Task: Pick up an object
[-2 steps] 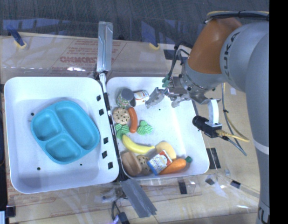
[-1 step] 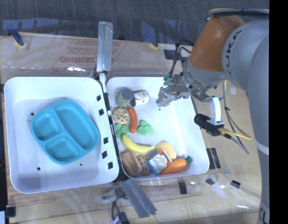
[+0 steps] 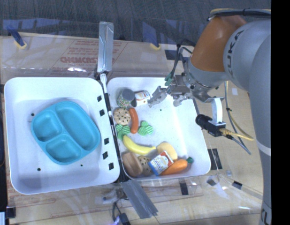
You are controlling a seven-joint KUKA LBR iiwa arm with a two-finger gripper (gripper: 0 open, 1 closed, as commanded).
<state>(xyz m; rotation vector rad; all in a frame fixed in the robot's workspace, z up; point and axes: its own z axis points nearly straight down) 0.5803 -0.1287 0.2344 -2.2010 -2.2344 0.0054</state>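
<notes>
white bins (image 3: 23, 139): two
blue divided plate (image 3: 65, 132): one
banana (image 3: 135, 147): one
carrot (image 3: 175, 167): one
sausage (image 3: 133, 120): one
cookie (image 3: 120, 116): one

bins (image 3: 23, 139): glossy white plastic | tray (image 3: 65, 132): smooth blue plastic

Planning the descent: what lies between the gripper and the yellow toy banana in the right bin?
In the camera view, the green ridged toy vegetable lies between the gripper and the yellow toy banana; the rest is bare white floor of the right bin.
</notes>
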